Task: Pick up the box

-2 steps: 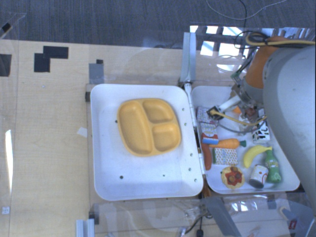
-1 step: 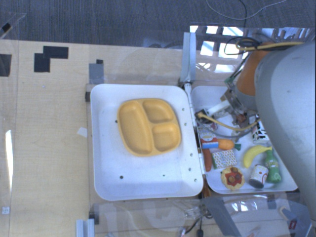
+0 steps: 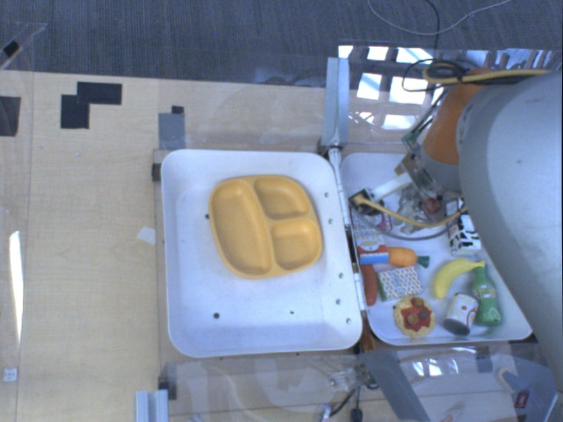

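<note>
A small flat box (image 3: 400, 281) with a red and white dotted pattern lies in the right bin (image 3: 519, 328), near its front left. The grey arm (image 3: 515, 174) with its orange band (image 3: 449, 130) reaches down into the back of that bin. The gripper (image 3: 409, 193) sits low among cables and toys, behind the box and apart from it. Nothing held by it can be made out.
The left bin (image 3: 189, 315) holds a yellow divided plate (image 3: 264, 224). Around the box lie a carrot (image 3: 400, 257), a red sausage (image 3: 369, 285), a pizza (image 3: 414, 316), a banana (image 3: 453, 274), a green bottle (image 3: 486, 301), a can (image 3: 459, 313) and a black-and-white carton (image 3: 464, 233).
</note>
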